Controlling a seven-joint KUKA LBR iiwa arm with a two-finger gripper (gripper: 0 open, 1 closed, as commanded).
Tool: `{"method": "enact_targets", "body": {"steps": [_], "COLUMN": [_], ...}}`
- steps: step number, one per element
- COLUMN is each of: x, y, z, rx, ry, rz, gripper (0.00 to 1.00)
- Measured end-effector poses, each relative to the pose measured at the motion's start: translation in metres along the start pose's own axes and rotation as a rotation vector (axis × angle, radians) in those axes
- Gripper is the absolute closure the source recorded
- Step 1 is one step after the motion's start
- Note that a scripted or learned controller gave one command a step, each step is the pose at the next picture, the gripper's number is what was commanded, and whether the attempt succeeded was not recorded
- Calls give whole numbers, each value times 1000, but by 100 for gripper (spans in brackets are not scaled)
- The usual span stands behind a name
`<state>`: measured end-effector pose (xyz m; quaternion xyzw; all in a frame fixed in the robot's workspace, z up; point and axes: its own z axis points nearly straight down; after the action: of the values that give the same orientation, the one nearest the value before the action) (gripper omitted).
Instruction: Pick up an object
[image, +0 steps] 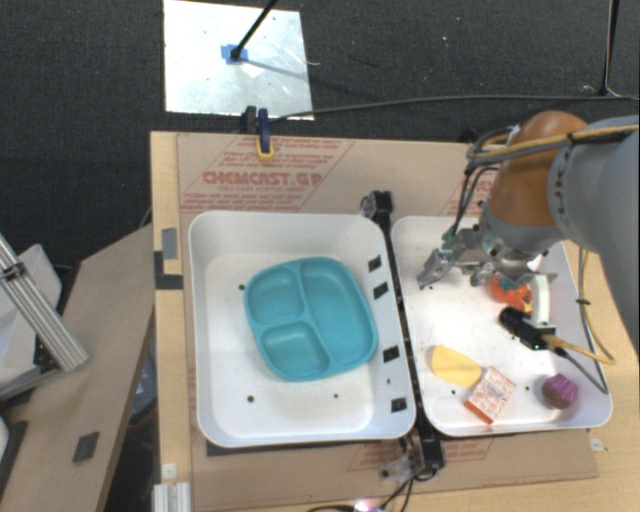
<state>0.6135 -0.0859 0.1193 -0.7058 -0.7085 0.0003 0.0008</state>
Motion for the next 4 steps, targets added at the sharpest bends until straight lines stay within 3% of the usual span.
{"method": "enact_targets", "body": {"steps": [1, 3, 4], "x": [-1, -3, -3], "y": [1, -1, 0], "z": [-13, -143, -161], "rx": [-4, -11, -6], "ry": [-1, -2, -1], "rz": [0, 0, 0], "gripper": [100, 100, 100]}}
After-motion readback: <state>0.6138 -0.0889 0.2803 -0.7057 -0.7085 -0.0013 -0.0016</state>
